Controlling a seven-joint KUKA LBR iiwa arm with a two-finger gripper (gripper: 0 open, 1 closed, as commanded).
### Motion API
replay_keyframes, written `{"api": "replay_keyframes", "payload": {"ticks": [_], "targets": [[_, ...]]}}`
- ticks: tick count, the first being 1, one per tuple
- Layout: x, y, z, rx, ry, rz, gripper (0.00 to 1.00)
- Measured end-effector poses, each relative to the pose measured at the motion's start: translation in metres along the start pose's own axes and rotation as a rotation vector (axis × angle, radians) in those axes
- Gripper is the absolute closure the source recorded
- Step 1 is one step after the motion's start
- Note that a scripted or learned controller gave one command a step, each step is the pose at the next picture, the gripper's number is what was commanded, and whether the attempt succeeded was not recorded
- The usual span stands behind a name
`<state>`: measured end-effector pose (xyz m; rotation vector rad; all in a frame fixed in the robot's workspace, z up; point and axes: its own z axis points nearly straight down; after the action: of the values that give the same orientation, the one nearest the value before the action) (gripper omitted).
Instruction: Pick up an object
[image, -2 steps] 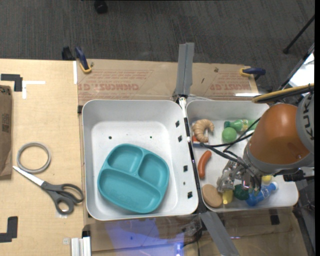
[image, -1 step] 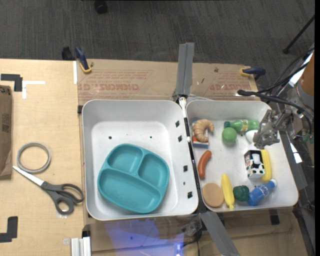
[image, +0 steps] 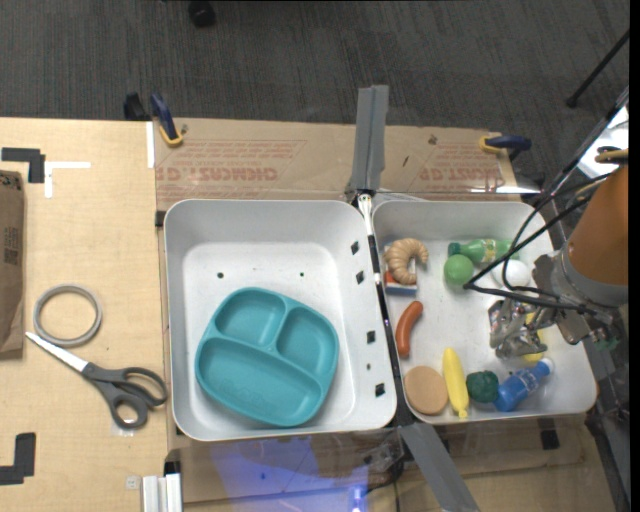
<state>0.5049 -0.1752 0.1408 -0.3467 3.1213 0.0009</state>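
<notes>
Grey gripper (image: 517, 335) sits low in the right bin (image: 440, 212), near a blue bottle (image: 522, 384); finger state cannot be determined.

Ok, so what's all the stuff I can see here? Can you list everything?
divided plate: 1, teal, in the left bin
left bin: 1, white, middle of the bench
right bin: 1, white, beside the left bin
croissant: 1, tan, right bin, far left corner
hot dog: 1, red-orange, right bin, left side
banana: 1, yellow, right bin, near edge
cookie: 1, tan, right bin, near left corner
green ball: 1, green, right bin, far side
blue bottle: 1, blue, right bin, near right corner
scissors: 1, grey handles, bench left
tape roll: 1, grey, bench left
arm: 1, grey and orange, right edge
claw: 1, metal, over the right bin
</notes>
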Motion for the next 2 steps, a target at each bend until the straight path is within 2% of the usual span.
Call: {"api": "replay_keyframes", "payload": {"ticks": [1, 2], "targets": [[0.0, 0.0, 0.0, 0.0, 0.0, 0.0, 0.0], [-0.082, 0.029, 0.048, 0.0, -0.004, -0.113, 0.0]]}}
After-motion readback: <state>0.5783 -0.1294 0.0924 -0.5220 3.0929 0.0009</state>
